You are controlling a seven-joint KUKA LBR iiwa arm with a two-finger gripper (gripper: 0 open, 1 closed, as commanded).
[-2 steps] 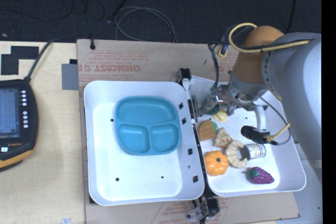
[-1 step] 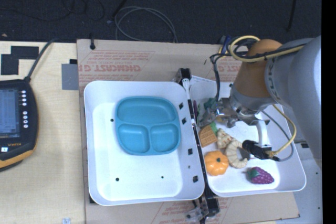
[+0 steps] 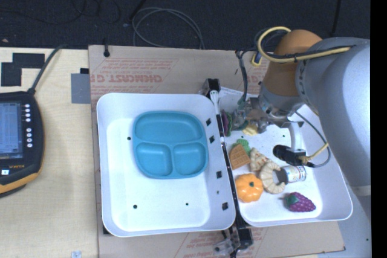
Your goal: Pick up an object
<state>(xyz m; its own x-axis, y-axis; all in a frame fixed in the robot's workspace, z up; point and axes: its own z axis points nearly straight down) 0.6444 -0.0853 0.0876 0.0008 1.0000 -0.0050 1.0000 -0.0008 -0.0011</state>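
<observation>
Below, counted two white bins on the worktop (image 3: 60,69): left bin (image 3: 115,202) and right bin (image 3: 332,202), touching along their shared edge. Found one blue plate (image 3: 169,145) in the left bin, split into three compartments. Counted several small toys in the right bin, all in its left half: one orange pumpkin (image 3: 249,187) near the front, one bunch of purple grapes (image 3: 300,202) to its right, one small can (image 3: 294,174) above the grapes, one pale knobbly piece (image 3: 268,171) between pumpkin and can, one tan waffle-like piece (image 3: 239,156) with a green bit on top, one yellow bit (image 3: 251,129) further back. Saw the gripper (image 3: 251,119) low over the right bin's back left corner, just beside the yellow bit, with nothing visibly held. Could not tell its spread; too cluttered there. Noted one pendant (image 3: 15,136) with a lit screen at the far left. Made out red print on the cardboard (image 3: 133,72) under the bins, upside down, too faint to read with certainty. Read no label on the can.
</observation>
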